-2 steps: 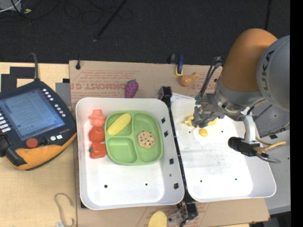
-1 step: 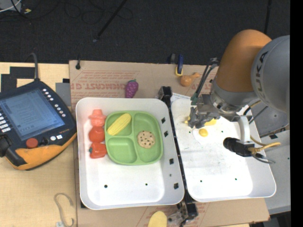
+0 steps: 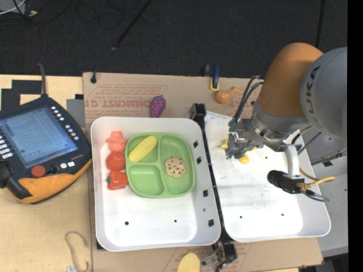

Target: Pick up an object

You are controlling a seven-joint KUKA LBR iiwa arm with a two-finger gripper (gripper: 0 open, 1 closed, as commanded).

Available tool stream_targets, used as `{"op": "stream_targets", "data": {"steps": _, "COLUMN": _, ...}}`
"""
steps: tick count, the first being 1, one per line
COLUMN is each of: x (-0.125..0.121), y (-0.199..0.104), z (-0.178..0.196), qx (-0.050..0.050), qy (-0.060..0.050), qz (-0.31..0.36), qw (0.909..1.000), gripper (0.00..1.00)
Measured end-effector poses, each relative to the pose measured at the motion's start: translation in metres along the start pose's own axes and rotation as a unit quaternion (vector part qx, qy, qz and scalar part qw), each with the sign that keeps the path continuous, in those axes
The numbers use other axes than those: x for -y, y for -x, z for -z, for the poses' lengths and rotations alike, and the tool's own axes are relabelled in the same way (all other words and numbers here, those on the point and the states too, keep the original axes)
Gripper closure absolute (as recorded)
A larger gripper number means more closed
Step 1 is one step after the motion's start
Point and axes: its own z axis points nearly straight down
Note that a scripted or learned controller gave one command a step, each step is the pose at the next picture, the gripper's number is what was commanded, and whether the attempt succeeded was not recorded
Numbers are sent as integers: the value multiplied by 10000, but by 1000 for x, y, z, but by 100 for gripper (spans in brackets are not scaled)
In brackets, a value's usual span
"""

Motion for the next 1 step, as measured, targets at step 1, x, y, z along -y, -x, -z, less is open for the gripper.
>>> {"op": "stream_targets", "data": {"steps": 1, "x": -1, "y": 12, "z": 5, "qx": 0, "qy": 9, "qz": -6, "qw": 10000, "gripper": 100}}
